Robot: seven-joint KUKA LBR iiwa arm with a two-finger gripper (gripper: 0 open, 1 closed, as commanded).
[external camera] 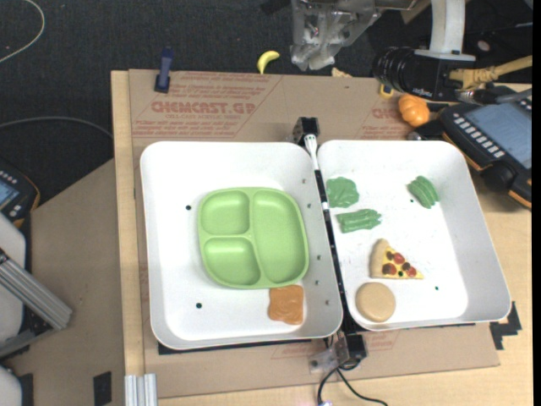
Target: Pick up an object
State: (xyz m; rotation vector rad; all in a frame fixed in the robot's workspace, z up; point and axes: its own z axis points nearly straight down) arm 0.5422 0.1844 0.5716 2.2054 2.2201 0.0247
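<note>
My gripper point(314, 55) hangs high at the top of the view, beyond the far edge of the bench and well clear of both bins; nothing shows between its fingers. The right bin point(473, 227) holds three green leafy pieces point(341, 192) point(358, 221) point(423, 191), a pizza slice point(391, 261) and a round tan cookie point(375, 301). In the left bin point(161, 227) lies a green divided plate point(253, 237) with an orange-brown food piece point(286, 304) just in front of it.
A small yellow banana point(268, 59) and a blue clip point(163, 71) lie on the brown board behind the bins. An orange toy point(413, 110), cables and a black device point(499, 138) crowd the back right. A black clamp point(307, 130) sits where the bins meet.
</note>
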